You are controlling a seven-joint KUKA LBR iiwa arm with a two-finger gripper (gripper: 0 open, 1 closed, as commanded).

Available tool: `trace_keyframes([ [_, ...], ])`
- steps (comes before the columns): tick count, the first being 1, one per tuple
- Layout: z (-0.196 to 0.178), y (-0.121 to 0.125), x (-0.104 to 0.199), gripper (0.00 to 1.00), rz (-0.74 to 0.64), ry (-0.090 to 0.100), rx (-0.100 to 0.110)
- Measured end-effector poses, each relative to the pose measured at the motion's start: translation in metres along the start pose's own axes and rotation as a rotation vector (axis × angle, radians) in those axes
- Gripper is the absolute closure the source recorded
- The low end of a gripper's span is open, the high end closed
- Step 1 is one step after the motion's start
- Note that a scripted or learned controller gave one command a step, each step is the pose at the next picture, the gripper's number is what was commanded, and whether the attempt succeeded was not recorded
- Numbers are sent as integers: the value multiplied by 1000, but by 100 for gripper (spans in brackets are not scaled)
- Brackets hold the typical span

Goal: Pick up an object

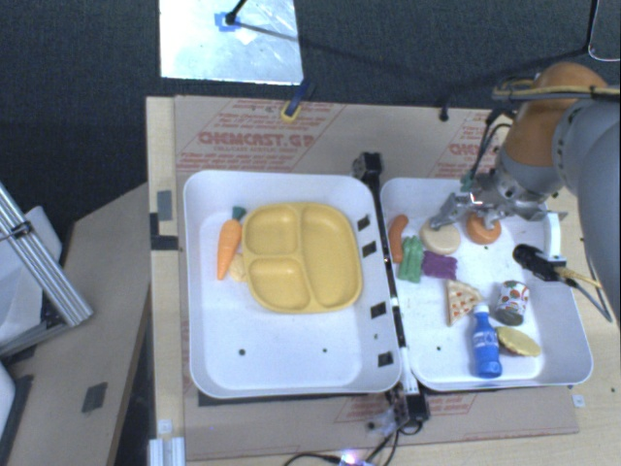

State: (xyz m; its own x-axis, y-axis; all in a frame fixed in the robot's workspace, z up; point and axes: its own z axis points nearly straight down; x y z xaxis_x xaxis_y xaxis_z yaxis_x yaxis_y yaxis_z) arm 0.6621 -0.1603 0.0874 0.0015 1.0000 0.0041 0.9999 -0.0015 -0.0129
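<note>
Far left of the end effector (456, 212), a carrot (227, 247) lies beside a yellow divided plate (296, 256) in the other bin. Closer in, a green piece (411, 258) and a round tan piece (440, 238) sit just below it. It looks like the approach step: the end effector hovers low over the tan piece, near an orange disc (482, 228) on its right. Whether it is apart or together, I cannot tell; next it must settle onto one object.
</note>
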Motion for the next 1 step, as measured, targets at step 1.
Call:
trace_keyframes([
  [1,-15,0,-7,100,0,-16,-7],
])
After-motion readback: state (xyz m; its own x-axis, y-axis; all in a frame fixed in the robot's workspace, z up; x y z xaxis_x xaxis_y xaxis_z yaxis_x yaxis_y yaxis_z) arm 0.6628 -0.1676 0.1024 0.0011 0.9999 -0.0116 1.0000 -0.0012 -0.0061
